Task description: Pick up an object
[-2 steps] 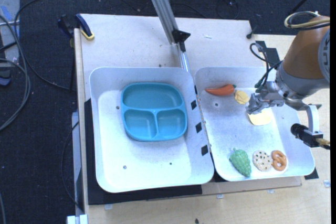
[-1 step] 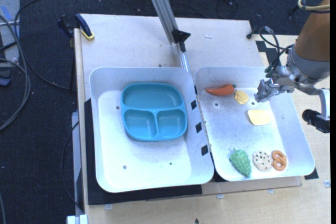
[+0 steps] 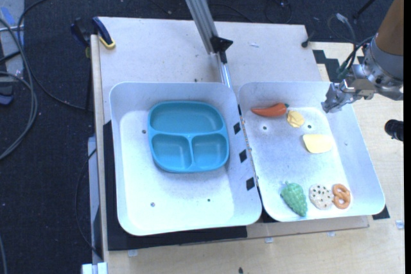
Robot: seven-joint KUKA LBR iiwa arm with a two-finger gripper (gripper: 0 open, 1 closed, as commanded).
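The right bin (image 3: pixel 359 157) holds several small toy foods: an orange-red carrot (image 3: pixel 270 110) at its far left, a small yellow piece (image 3: pixel 295 119) beside it, a pale yellow wedge (image 3: pixel 318 144) in the middle, and a green leafy piece (image 3: pixel 294 198), a speckled cookie (image 3: pixel 320 196) and a pretzel (image 3: pixel 341 196) along the near edge. My gripper (image 3: pixel 334 101) hangs over the bin's far right corner, above and to the right of the yellow piece. Nothing shows between its fingers.
The left bin (image 3: pixel 128 202) holds a blue divided tray (image 3: pixel 189 137). A slanted metal pole (image 3: pixel 196 0) rises from behind the bins. Cables lie on the dark floor around the bench. The arm (image 3: pixel 388 48) comes in from the right.
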